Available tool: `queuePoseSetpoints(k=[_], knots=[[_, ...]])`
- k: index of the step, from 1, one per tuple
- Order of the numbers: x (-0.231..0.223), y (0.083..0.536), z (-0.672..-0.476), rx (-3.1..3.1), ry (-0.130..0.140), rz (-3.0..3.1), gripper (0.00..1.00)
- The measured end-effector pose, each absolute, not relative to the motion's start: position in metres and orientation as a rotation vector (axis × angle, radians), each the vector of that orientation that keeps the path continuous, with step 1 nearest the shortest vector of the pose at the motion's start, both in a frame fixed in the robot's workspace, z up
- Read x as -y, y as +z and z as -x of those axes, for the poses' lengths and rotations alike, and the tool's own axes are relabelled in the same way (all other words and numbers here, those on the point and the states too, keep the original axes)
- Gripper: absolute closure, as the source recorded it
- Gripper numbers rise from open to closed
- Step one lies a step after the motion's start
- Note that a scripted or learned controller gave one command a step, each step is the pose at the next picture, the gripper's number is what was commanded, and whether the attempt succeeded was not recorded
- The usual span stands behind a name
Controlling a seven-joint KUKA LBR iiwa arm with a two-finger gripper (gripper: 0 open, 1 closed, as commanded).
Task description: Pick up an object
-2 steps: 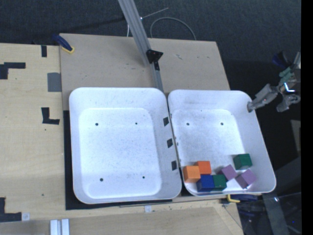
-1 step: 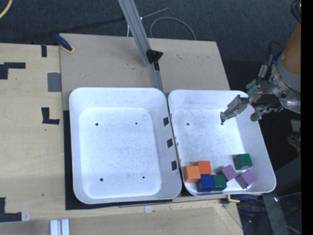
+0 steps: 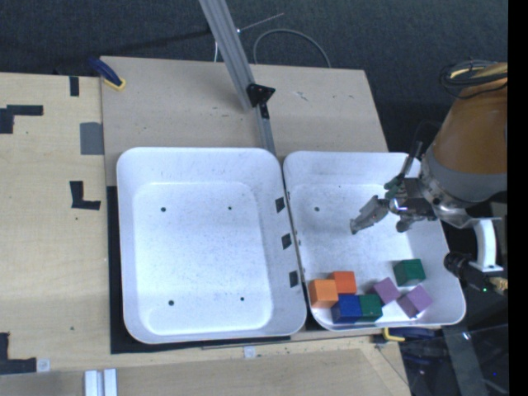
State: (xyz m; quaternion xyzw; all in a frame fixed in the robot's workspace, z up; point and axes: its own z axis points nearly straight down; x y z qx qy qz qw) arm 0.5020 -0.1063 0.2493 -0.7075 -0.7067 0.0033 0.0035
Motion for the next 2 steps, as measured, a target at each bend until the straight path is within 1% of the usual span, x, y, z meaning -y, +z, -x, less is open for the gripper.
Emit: queuePoseSetpoints(k=[1, 2], knots=[[0.105, 0.433, -0.484, 2.228, -0.007, 2.225, 0.00], [0.020, 0.458, -0.483, 2.232, -0.004, 2.212, 0.00]])
